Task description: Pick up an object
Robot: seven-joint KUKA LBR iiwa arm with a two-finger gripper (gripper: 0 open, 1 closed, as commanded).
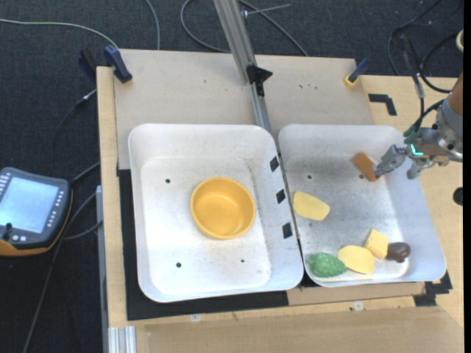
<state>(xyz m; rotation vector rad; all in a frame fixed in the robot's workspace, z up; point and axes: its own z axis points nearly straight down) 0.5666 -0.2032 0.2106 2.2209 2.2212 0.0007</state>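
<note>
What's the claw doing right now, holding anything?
Claw: open, holding nothing; it sits at the right bin's far right side, with the small orange-brown block just beside one fingertip.

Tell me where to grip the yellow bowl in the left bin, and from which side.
Grip the yellow bowl by its rim, coming straight down from above with one finger inside and one outside the wall. It sits upright, mouth open to the camera, alone in the left bin, so any stretch of rim looks free; the side nearest the arm seems easiest.
</note>
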